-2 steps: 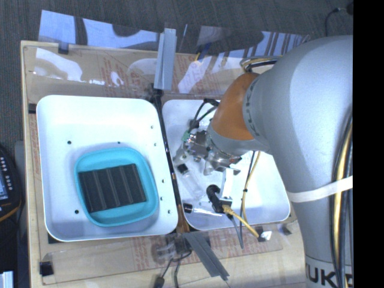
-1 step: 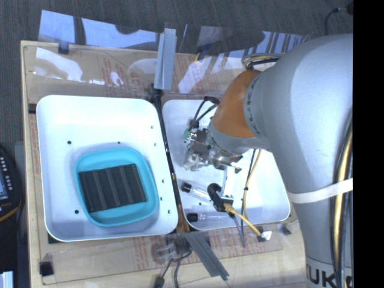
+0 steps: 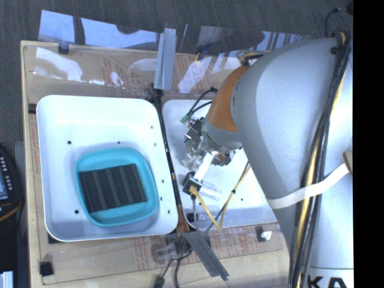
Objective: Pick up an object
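We look down on a pale brown bench (image 3: 90,254) standing on dark grey carpet (image 3: 120,5), with crumpled clear plastic sheeting (image 3: 90,77) along its far side.

We count two white bins. The left bin (image 3: 60,119) is in full sight, and the right bin (image 3: 240,206) is largely covered by the arm. We count one object, a teal tray (image 3: 114,188) with a dark ribbed insert. It lies flat in the near middle of the left bin, close to that bin's front wall. There is one grey arm (image 3: 288,113), with its orange band (image 3: 225,107) just above the wrist.

Two grey metal bars sit on the line between the bins, one at the back (image 3: 165,59) and one at the front (image 3: 204,257). A dark device (image 3: 6,182) shows at the left edge, off the bench.

The gripper (image 3: 193,158) hangs over the left part of the right bin, near the wall shared with the left bin and well apart from the teal tray. We cannot tell whether it is open or closed, and we see nothing held in it. The bulk of the arm hides most of the right bin's floor.
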`<state>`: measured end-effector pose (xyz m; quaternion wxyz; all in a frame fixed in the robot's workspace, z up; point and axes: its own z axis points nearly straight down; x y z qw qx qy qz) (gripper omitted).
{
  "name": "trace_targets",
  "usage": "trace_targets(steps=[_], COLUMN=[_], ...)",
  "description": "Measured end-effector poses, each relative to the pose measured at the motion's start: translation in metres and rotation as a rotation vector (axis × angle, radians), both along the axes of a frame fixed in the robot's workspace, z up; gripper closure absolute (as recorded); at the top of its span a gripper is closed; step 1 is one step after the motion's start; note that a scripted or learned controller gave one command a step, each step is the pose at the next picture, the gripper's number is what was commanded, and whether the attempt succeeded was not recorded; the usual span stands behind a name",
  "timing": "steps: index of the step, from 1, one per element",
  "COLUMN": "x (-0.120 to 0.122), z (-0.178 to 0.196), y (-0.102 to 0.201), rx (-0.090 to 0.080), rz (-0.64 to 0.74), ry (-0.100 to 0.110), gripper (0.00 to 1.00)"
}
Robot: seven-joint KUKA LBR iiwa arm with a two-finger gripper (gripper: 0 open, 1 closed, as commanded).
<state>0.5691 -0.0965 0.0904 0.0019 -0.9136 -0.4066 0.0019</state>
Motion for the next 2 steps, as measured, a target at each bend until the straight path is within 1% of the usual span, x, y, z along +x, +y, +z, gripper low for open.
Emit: trace_targets(steps=[1, 2], x=[0.0, -0.016], z=[0.009, -0.001], y=[0.001, -0.032], rx=[0.002, 0.003], rz=[0.009, 0.378], ry=[0.004, 0.002], gripper=[1.0, 1.0])
